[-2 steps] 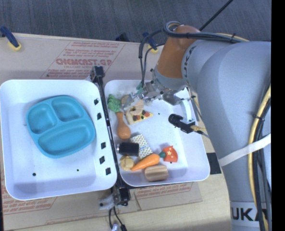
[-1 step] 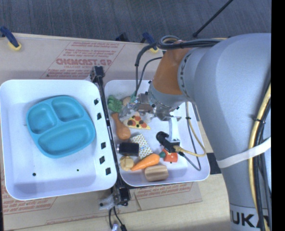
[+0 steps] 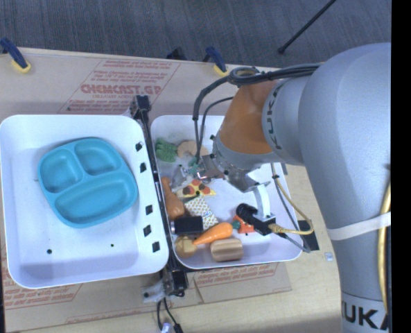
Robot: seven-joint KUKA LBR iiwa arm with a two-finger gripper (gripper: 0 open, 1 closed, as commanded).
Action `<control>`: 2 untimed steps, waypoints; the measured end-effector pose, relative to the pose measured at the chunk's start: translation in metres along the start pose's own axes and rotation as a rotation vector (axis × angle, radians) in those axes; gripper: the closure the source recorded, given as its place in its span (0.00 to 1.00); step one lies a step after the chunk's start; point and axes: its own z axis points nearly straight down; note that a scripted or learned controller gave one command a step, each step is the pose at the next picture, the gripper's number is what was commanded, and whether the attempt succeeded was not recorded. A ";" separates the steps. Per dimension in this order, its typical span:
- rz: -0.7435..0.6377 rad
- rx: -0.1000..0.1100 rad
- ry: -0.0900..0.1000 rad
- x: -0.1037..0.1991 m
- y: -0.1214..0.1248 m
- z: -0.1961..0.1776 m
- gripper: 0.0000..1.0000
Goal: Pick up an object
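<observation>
The right bin (image 3: 288, 250) holds several small toy foods. Among them are a green piece (image 3: 165, 149), a beige piece (image 3: 186, 147), an orange carrot (image 3: 216, 233), a tan block (image 3: 226, 250) and a small black box (image 3: 188, 225). My gripper (image 3: 197, 173) reaches down into the upper middle of this bin, just above a colourful pizza-like piece (image 3: 195, 190). The wrist and its orange band (image 3: 247, 120) hide the bin's back right part. Whether anything sits in the gripper is hidden by the wrist.
A blue divided plate (image 3: 87, 180) lies in the left bin (image 3: 25, 255). A black divider (image 3: 150, 186) with clips runs between the bins. A black cable plug (image 3: 255, 219) hangs over the right bin near the carrot. Blue clamps (image 3: 14, 54) hold the cardboard.
</observation>
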 end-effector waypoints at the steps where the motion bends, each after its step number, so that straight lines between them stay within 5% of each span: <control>1: -0.005 0.000 0.000 0.000 0.001 -0.011 1.00; 2: -0.024 -0.001 0.000 0.029 -0.027 -0.193 1.00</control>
